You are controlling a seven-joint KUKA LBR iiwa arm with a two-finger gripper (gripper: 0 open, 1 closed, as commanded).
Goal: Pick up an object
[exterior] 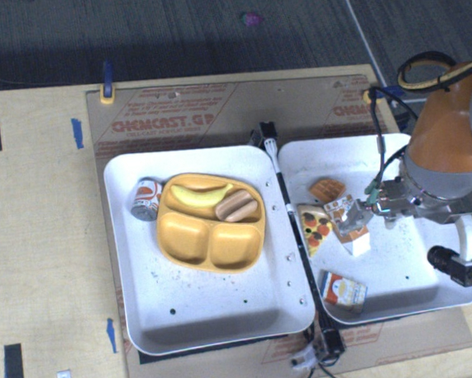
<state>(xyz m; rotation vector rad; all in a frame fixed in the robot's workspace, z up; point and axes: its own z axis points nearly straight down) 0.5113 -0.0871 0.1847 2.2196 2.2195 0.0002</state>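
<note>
Hovering low over the right bin (412, 287), with the gripper (356, 214) crowding a small white carton (355, 235); impossible to tell how the tool is set, with glare and clutter blurring the tip. Sitting just beside a pizza slice toy (313, 228) and a waffle-like piece (328, 189), and so risking a nudge instead of a catch. Possibly tipping the carton or snagging a neighbour. Lying well apart near the front wall: another small box (343, 291).

The brown board (163, 120) under the bins reads "CHEMCAST GP".
</note>
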